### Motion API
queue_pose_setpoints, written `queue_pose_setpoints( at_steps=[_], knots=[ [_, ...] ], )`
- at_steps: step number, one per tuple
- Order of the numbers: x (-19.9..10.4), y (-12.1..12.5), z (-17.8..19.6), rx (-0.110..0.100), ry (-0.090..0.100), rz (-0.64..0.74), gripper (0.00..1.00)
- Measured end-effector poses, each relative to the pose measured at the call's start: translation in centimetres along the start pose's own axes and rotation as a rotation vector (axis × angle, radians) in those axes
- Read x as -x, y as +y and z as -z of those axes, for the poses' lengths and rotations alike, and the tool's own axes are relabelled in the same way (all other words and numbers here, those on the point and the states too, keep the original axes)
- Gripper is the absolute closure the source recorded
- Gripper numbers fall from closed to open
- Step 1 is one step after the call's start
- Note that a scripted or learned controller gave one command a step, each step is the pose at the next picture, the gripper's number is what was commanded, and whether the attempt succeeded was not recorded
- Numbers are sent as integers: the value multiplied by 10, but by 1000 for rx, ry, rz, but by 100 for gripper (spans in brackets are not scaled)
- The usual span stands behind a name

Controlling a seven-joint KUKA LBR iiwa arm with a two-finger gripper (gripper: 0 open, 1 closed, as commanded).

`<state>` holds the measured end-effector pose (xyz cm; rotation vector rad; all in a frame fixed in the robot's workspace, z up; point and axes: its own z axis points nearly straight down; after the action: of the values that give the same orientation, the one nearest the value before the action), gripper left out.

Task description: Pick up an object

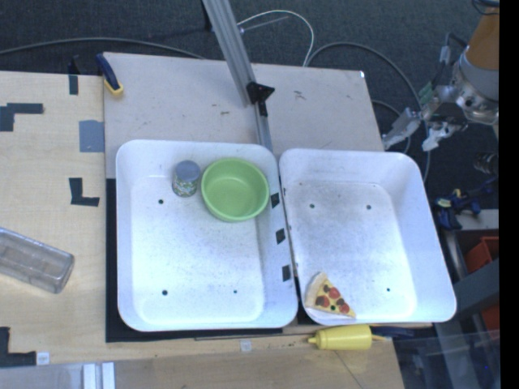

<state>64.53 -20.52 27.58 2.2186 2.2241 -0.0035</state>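
In the left bin (138, 241), near its back edge, a green bowl (235, 189) stands with a small grey-topped can (186, 178) touching its left side. A toy pizza slice (328, 295) lies at the front left of the right bin (422, 241). My gripper (413, 133) hangs beyond the right bin's back right corner, outside and above the bin. Its two fingers (396, 131) are spread apart and open, with nothing between them. It is far from all the objects.
A yellow squeeze bottle (345, 338) lies on the bench just in front of the right bin. A slanted metal pole (231, 43) rises behind the bins. A clear plastic container (32, 260) lies at the far left. Cables trail behind the right bin.
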Motion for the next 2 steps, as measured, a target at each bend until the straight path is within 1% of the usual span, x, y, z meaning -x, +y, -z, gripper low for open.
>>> queue_pose_setpoints(
  at_steps=[1, 2],
  knots=[
    [0, 0, 0, 0, 0, 0, 0],
    [0, 2, -65, -6, 2, 0, 0]
  ],
)
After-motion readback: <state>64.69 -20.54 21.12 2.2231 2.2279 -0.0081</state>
